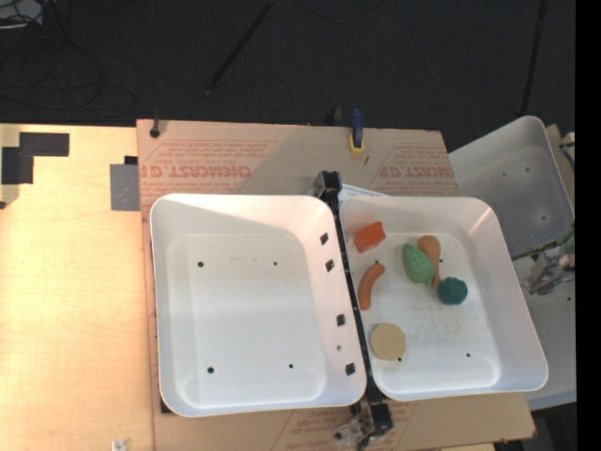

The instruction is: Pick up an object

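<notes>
The right white bin [498,369] holds several small objects. An orange block [369,236] lies near its back left corner. A brown-orange sausage shape [369,284] lies along the left wall. A green lumpy piece [418,263] sits mid-bin, touching a tan, drumstick-like piece [430,248] behind it. A teal ball [453,290] rests just right of the green piece. A tan round disc [387,341] lies toward the front left.
The left white bin [188,252] stands beside the right one, with black clips [331,266] along the shared wall. Both rest on brown cardboard [282,163]. A blue clamp [356,132] sits at the back edge. A grey metal plate [526,172] lies at the right, wooden benchtop [66,299] at the left.
</notes>
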Controlling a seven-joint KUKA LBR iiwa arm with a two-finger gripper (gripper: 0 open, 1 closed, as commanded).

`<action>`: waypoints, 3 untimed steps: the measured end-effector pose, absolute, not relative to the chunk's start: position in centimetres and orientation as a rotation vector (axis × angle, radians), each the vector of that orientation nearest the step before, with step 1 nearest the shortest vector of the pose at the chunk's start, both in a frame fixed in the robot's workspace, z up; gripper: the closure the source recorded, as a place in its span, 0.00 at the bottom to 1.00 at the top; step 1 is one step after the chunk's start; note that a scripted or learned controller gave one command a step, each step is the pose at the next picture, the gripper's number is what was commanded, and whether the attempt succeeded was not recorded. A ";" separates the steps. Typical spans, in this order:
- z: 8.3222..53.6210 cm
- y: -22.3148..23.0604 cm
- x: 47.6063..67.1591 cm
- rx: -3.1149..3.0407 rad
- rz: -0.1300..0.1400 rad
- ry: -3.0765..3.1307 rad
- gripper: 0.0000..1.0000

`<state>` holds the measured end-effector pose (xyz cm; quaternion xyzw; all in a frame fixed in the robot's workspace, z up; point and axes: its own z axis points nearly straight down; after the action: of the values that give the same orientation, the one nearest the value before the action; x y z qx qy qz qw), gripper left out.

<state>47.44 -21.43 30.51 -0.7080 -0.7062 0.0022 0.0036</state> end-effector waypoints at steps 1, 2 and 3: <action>31.4 -21.5 47.4 -2.215 0.008 -2.216 1.00; 32.4 -21.6 47.4 -2.209 0.009 -2.220 1.00; 33.3 -21.7 47.4 -2.203 0.011 -2.225 1.00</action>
<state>47.41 -21.69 33.28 -0.7036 -0.7106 0.0034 0.0053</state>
